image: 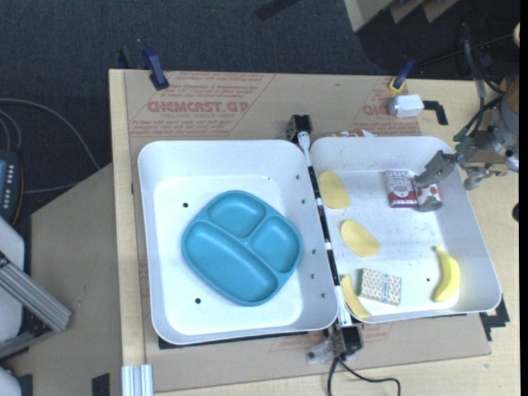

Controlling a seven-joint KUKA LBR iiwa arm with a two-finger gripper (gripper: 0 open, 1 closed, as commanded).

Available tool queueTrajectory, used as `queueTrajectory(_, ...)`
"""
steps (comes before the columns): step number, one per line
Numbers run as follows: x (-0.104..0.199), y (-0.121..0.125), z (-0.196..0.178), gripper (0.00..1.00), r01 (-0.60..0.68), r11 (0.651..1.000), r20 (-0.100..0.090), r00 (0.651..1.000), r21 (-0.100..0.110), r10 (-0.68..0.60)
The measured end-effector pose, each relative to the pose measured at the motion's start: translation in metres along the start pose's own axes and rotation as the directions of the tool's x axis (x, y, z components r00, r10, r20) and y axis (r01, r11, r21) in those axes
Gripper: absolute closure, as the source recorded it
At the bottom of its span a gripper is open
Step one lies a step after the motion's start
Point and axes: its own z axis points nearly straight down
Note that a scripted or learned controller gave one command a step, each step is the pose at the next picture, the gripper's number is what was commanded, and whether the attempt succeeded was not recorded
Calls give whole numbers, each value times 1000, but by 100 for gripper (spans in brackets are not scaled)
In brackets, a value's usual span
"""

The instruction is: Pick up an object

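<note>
The hand (432, 190) rests at the red-and-white packet (402, 189) in the right bin (483, 246); its grip state cannot be determined.

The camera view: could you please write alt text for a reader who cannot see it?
A robot gripper reaches from the right into the right bin, right beside a small red packet; that bin also holds a banana, yellow pieces and a patterned packet. The left bin holds a blue divided plate.
</note>
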Motion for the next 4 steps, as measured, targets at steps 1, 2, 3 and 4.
queueTrajectory(1,-48,2,167,0,4,1000,-8,1000,2,-4)
queueTrajectory(2,21,47,169,0,2,1000,-1,1000,-1,-2)
queueTrajectory(3,4,83,173,0,-7,999,-23,1000,54,8)
queueTrajectory(4,1,91,159,100,1,1000,-4,1000,11,-1)
